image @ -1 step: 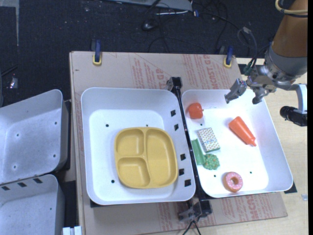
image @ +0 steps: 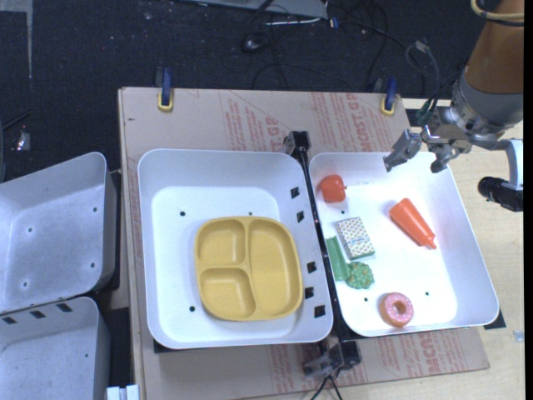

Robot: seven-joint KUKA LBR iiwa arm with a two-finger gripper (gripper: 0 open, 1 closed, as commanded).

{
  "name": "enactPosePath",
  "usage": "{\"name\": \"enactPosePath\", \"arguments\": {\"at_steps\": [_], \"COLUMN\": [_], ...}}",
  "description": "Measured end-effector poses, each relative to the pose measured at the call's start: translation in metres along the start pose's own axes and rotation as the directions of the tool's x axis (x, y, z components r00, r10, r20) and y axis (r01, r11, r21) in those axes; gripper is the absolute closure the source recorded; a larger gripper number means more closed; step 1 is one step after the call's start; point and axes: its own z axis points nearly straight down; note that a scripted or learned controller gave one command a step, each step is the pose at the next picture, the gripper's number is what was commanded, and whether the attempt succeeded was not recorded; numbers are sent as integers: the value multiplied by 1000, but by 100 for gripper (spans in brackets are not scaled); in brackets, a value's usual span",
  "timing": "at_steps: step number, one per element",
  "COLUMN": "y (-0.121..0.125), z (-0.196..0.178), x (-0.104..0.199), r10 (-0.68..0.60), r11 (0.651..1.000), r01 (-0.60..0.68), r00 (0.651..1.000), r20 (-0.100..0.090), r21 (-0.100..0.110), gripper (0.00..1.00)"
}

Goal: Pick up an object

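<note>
- Here's the grey arm with its orange band, in from the right, its two-finger gripper (image: 419, 155) hanging over the far edge of the right-hand shallow white bin (image: 466, 248).
- The fingers are spread wide apart, one dark tip to each side, and there's nothing between them.
- Below it in that bin, the orange carrot-shaped toy (image: 413, 222) lies slantwise toward the right side, well clear of the gripper.
- Over by the bin's left wall, near the far corner, sits a small red-orange rounded toy (image: 332, 187).
- Just nearer along that wall there's a pale checked block (image: 355, 237), tilted, touching a green strip (image: 336, 258) beside it.
- Right at the near end of that strip, a bumpy green broccoli-like lump (image: 361, 275).
- Toward the near edge, a pink-iced ring doughnut (image: 397, 309) lies flat, on its own.
- The left-hand white bin (image: 162, 223) carries a yellow plastic plate with three compartments (image: 248, 267), sitting toward its near edge.
- Both bins rest on a brown board (image: 133, 182), held by two yellow clamps (image: 166, 98) at its far edge.
</note>
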Motion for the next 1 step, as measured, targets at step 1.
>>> {"name": "enactPosePath", "arguments": {"at_steps": [1], "y": [1], "z": [51], "x": [-10], "r10": [4], "r11": [1000], "r01": [-4], "r00": [1000], "r20": [0], "r21": [5], "gripper": [0]}}
